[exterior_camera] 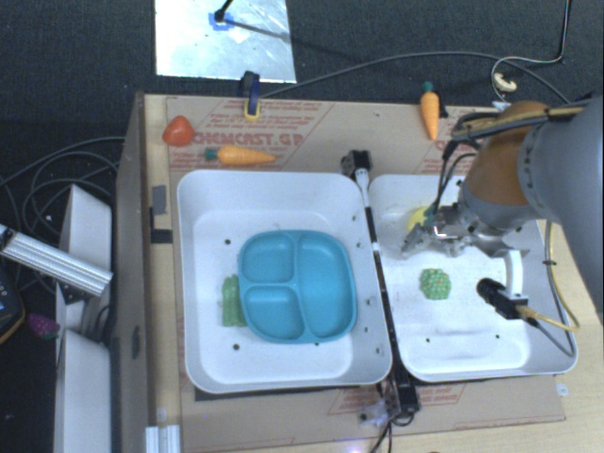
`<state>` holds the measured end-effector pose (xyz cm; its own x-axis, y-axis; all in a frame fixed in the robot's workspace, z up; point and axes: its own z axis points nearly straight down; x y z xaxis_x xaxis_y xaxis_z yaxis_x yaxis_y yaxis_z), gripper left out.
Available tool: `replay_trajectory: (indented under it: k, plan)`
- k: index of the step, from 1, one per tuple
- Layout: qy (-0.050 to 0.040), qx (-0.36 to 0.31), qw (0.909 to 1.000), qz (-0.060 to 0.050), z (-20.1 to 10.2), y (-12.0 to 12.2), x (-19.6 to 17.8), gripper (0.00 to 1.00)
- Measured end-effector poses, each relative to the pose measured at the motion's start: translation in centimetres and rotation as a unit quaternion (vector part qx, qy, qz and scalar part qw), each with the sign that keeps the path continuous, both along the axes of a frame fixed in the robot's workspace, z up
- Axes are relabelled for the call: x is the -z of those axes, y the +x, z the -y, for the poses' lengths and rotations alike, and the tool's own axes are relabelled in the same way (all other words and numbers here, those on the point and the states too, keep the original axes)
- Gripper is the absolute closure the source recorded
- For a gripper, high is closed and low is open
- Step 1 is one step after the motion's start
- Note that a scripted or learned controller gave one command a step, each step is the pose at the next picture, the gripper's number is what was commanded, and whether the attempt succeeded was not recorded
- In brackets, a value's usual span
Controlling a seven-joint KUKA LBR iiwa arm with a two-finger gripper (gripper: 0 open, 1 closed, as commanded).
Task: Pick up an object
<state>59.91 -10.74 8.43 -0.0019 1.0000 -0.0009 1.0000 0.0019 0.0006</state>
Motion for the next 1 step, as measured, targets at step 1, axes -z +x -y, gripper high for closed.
replay_trajectory:
  k: [1]
  plan:
    - [0.0006,0.000,1.0000,0.000,-1.46,-4.22,0.02,0.00]
